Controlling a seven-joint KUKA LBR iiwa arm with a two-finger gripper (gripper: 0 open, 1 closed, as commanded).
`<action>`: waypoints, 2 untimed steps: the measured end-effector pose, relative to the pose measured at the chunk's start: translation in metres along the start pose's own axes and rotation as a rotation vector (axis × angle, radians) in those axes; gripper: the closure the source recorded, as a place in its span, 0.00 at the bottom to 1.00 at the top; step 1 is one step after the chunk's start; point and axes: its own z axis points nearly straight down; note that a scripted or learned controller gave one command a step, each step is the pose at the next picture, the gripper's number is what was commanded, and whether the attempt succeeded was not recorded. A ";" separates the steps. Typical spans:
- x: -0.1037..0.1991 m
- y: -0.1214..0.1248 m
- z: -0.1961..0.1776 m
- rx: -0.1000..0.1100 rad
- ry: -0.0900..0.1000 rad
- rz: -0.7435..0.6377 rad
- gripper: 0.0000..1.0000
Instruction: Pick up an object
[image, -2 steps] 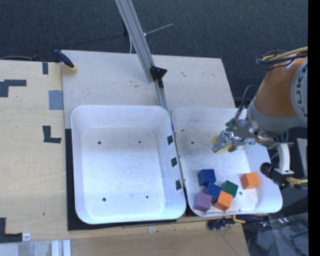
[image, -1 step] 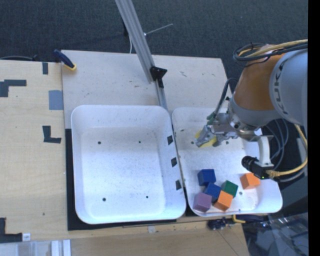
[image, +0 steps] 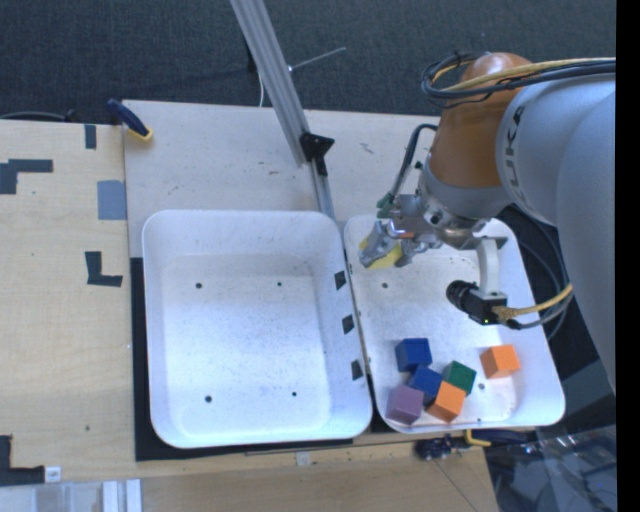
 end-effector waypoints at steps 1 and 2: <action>0.042 0.025 0.010 0.003 -0.001 0.002 1.00; 0.088 0.057 0.016 0.002 0.000 0.001 1.00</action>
